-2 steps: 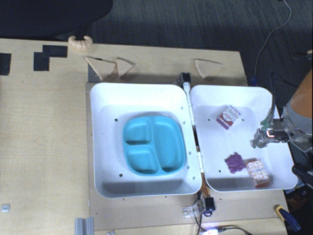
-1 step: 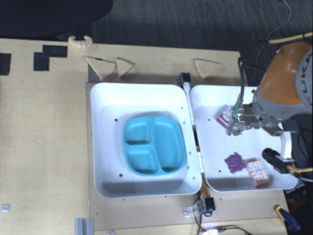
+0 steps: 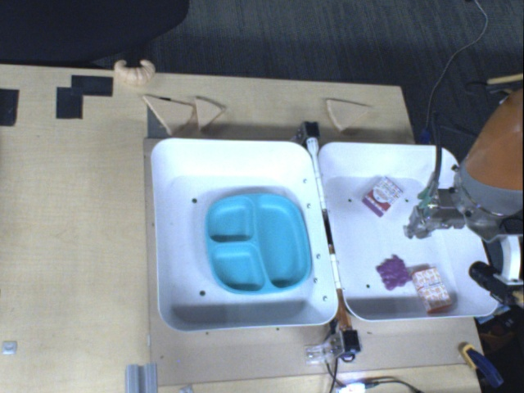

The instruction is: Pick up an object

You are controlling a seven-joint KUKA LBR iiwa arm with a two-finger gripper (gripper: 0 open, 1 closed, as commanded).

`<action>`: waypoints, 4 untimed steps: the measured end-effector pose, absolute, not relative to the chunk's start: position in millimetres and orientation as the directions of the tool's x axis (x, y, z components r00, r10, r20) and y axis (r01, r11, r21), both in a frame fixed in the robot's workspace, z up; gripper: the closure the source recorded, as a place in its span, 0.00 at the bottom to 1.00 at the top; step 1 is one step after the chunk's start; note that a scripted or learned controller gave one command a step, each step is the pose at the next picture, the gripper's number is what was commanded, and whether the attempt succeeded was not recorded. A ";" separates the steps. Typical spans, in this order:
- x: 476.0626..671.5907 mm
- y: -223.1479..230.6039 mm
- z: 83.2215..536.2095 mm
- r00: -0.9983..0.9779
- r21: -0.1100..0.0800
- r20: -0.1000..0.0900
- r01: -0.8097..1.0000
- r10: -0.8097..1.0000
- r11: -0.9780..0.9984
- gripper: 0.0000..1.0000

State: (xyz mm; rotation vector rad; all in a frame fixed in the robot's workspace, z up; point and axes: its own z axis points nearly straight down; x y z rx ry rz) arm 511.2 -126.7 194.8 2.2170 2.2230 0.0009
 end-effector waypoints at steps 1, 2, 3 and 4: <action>507.6 -136.5 200.5 -0.003 0.003 -0.001 1.000 1.000 0.003 1.00; 507.6 -136.3 200.4 -0.003 0.003 0.000 1.000 1.000 0.003 0.00; 486.9 -163.2 103.2 -0.002 0.001 0.000 1.000 1.000 0.002 0.00; 488.5 -162.5 114.0 -0.003 0.005 0.000 1.000 1.000 0.003 1.00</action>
